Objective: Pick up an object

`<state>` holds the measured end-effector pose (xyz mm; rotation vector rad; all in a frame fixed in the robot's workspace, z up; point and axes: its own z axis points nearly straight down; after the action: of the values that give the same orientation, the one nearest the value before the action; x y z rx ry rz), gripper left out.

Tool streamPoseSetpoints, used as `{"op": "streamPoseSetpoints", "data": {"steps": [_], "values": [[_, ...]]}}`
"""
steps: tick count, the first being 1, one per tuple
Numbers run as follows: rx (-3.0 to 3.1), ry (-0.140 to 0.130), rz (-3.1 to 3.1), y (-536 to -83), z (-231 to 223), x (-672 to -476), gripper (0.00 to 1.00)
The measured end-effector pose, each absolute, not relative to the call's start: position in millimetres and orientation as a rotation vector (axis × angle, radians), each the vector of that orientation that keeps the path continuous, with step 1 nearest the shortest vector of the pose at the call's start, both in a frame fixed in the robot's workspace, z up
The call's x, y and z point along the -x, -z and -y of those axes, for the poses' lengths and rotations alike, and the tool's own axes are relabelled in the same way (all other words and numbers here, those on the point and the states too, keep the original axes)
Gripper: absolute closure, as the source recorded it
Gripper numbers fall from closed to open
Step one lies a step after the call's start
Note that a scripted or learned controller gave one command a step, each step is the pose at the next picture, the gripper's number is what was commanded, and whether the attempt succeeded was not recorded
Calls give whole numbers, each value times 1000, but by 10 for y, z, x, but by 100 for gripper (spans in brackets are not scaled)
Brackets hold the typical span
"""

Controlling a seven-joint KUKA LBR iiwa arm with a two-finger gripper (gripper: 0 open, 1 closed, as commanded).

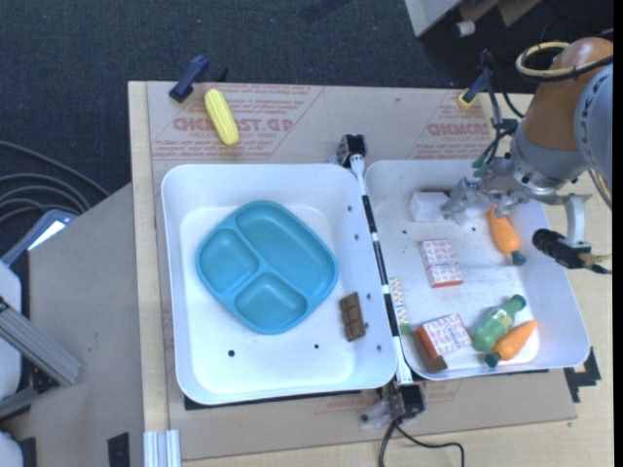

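From the camera view above the desk, my jaws [474, 195] hang low over the far end of the right bin [574, 329], between a small white block [426, 205] on one side and an orange carrot [503, 233] on the other; whether they stand apart or together I cannot tell, and nothing shows between them. The carrot lies just beside me, apart from the patterned box [441, 262], so I judge it the easiest pick. To do it well I should centre over its middle, turn across its narrow width, and come straight down before closing. The left bin [185, 358] bears a blue plate [267, 265] and a brown bar [352, 316], well apart from me.
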<state>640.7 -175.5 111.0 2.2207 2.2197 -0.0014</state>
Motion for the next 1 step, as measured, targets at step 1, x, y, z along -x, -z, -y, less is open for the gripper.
{"op": "streamPoseSetpoints", "data": {"steps": [1], "values": [[-2223,2,-2223,-1202,2184,-6170,0]]}}
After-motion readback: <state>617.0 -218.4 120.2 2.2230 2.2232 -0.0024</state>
